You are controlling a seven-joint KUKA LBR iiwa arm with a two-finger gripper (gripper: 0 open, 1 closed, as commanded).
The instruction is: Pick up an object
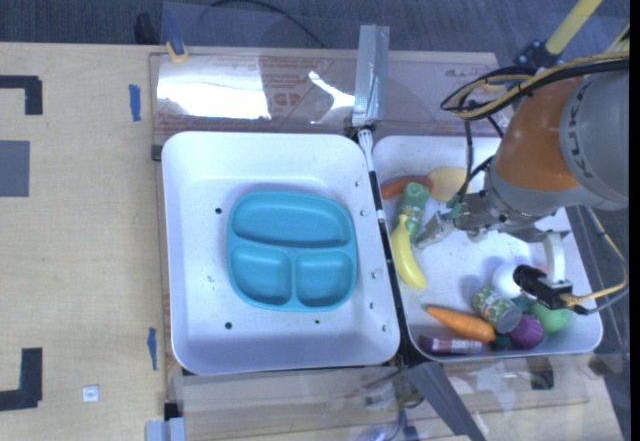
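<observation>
My end effector (432, 229) hangs just right of the banana (406, 254), which lies lengthwise along the right bin (585, 334)'s left wall; I cannot tell whether it grips anything.

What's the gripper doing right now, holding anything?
Gripper: low in the right bin, beside the banana; whether it is open, shut or holding anything cannot be told.

Arm (580, 144) cut off at right edge (fingertips indistinct)
</observation>
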